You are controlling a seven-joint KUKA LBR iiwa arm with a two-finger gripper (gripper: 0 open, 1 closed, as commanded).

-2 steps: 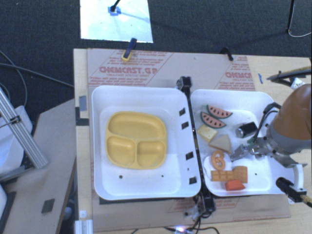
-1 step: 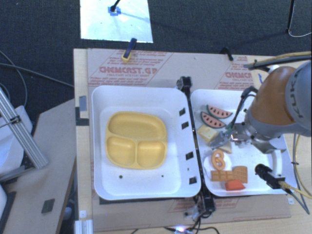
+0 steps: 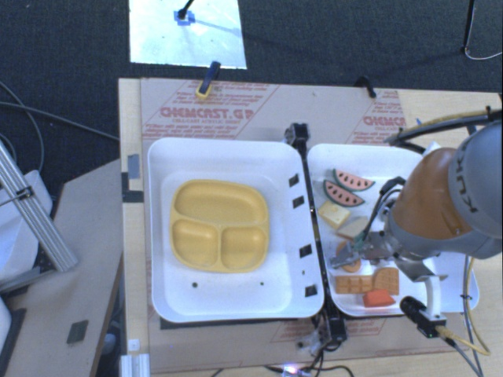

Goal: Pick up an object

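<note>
The pincer (image 3: 351,251) sits low in the right bin (image 3: 448,285) among toy food; I can't tell its state. A cheese wedge (image 3: 334,213) lies just beside it. It should centre on one piece, clear of the cracker (image 3: 385,279), before lifting.

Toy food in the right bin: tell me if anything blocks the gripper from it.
Nothing visible does. The gripper is already down in the right bin among the toy food, close above the pieces near the divider.
</note>
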